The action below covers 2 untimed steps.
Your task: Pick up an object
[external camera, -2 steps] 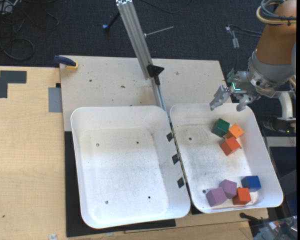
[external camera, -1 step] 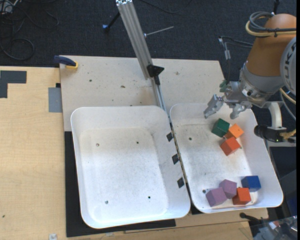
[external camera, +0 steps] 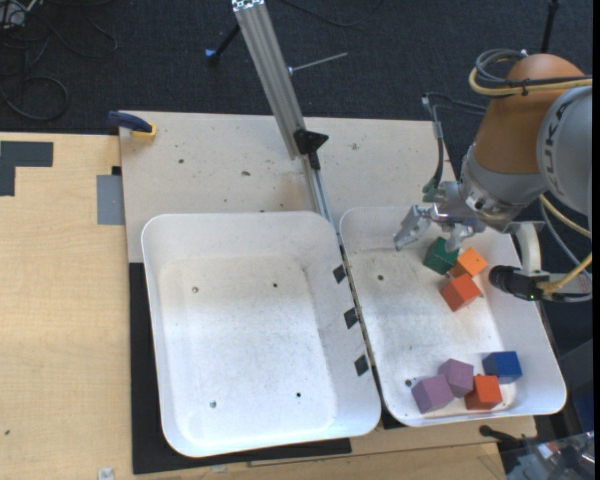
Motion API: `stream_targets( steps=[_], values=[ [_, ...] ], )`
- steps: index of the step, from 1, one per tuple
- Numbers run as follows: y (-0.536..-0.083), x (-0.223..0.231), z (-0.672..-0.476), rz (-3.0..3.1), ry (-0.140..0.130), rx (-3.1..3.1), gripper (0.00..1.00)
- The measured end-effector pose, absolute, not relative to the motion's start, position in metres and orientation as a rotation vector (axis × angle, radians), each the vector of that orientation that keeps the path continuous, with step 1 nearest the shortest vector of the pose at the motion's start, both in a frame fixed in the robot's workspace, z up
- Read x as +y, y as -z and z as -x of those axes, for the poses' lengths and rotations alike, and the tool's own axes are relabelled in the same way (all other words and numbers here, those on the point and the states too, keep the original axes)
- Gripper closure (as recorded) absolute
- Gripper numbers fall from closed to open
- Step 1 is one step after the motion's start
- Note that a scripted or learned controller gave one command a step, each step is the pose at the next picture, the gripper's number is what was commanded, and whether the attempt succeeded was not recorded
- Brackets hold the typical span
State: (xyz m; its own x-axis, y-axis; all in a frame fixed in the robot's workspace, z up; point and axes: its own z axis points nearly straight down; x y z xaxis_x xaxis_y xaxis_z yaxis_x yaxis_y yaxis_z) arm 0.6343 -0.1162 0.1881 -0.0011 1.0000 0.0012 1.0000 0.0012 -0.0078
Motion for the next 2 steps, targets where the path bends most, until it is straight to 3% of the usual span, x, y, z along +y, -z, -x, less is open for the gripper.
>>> stream_targets(
  steps=[1, 2],
  values=[
    [-0.135, -0.111, -0.623, 2.216, -0.009, -2.216, 0.00],
    [-0.149, -0.113, -0.625, 2.226, -0.003, -2.212, 1.00]
  ],
)
